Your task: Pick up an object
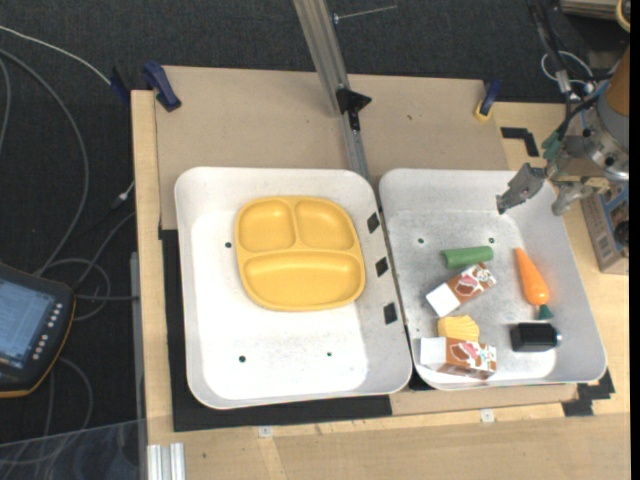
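My gripper (543,190) hovers over the far right corner of the right bin (420,208), open, with nothing between its fingers. Below it in that bin lie a green cylinder (468,256), an orange carrot (532,276), a small brown-and-white carton (462,287), a yellow ridged piece (458,327), a second printed carton (460,355) and a black block (533,337). The carrot is the closest object, a short way in front of the gripper.
The left bin (210,298) holds a yellow divided plate (298,251). A metal pole (322,38) rises behind the gap between the bins. Blue clamps (160,86) sit at the bench's back corners. Cables hang by the arm at right.
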Action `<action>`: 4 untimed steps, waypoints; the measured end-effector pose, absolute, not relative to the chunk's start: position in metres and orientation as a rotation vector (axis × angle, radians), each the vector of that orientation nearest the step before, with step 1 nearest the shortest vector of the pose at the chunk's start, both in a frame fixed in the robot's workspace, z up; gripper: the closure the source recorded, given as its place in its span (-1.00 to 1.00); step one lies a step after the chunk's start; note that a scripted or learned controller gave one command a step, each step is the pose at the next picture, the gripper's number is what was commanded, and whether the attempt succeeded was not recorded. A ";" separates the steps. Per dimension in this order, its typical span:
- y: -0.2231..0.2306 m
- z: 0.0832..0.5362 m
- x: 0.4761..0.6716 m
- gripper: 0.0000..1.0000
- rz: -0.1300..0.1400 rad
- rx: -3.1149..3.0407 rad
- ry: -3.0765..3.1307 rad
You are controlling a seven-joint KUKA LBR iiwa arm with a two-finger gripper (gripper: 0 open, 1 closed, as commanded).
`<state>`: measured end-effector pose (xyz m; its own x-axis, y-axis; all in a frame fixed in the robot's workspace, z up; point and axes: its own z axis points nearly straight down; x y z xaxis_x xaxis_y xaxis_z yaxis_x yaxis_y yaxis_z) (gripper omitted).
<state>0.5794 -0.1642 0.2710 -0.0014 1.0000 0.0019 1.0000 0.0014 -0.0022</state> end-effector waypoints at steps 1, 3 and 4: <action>-0.164 0.271 0.579 -1.00 0.000 -2.218 -2.221; -0.157 0.180 0.574 -1.00 0.004 -2.216 -2.218; -0.153 0.137 0.573 -1.00 0.005 -2.216 -2.218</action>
<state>0.5734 -0.1535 0.1371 -0.0006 1.0000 0.0023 1.0000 0.0006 -0.0066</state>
